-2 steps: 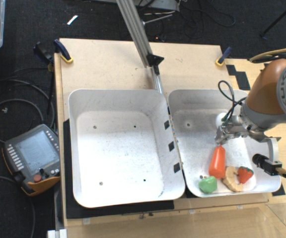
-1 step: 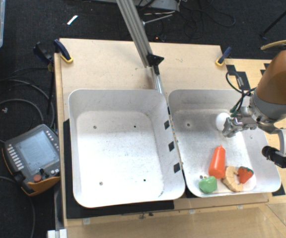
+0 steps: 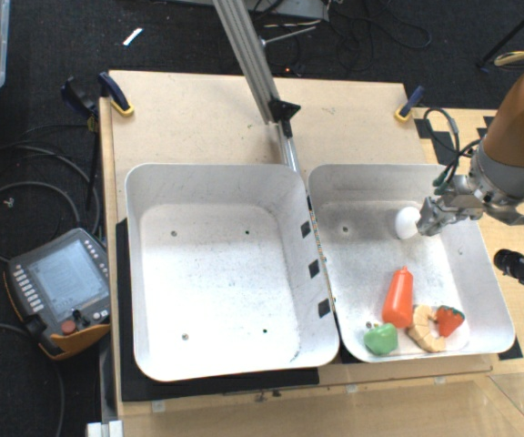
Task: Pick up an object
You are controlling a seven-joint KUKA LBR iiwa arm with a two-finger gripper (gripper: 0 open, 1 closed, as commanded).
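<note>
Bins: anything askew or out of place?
Nothing spilled or broken. The right bin sits rotated against the left bin, their edges overlapping. Its toys bunch in the near corner: carrot, green piece, tan piece, strawberry. A white ball lies apart, by the gripper.

A small white ball (image 3: 408,221) sits near the back of the right bin (image 3: 362,185). Closer to the front, an orange carrot (image 3: 398,297) stands almost straight up and down. Beside its lower end lie a green pepper (image 3: 381,339), a tan piece (image 3: 425,330) and a red strawberry (image 3: 449,320), all bunched together.
</note>
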